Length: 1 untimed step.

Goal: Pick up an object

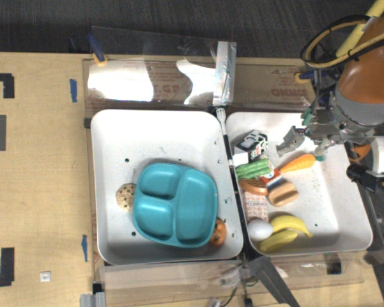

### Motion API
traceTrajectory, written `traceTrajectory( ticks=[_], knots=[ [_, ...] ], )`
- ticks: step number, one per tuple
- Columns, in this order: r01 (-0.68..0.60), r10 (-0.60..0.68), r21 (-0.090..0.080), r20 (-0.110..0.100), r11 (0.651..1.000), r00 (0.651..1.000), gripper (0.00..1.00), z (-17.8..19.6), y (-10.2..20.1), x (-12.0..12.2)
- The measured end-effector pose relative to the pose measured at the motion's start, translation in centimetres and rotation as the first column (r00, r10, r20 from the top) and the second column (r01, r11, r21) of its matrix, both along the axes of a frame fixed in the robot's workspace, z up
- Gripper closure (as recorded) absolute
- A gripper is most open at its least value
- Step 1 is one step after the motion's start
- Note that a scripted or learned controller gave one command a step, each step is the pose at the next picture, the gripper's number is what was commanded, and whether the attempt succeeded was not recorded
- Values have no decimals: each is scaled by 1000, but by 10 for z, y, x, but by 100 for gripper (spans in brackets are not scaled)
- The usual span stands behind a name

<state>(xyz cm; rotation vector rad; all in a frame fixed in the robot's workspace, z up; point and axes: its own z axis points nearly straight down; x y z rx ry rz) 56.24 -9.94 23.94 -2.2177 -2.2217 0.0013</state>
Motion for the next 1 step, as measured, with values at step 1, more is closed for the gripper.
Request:
traceTrajectory(
  ticks=[1],
  knots=[
    [4, -4, -2, 5, 1000, 1000, 0, 34, 0, 28]
  ],
)
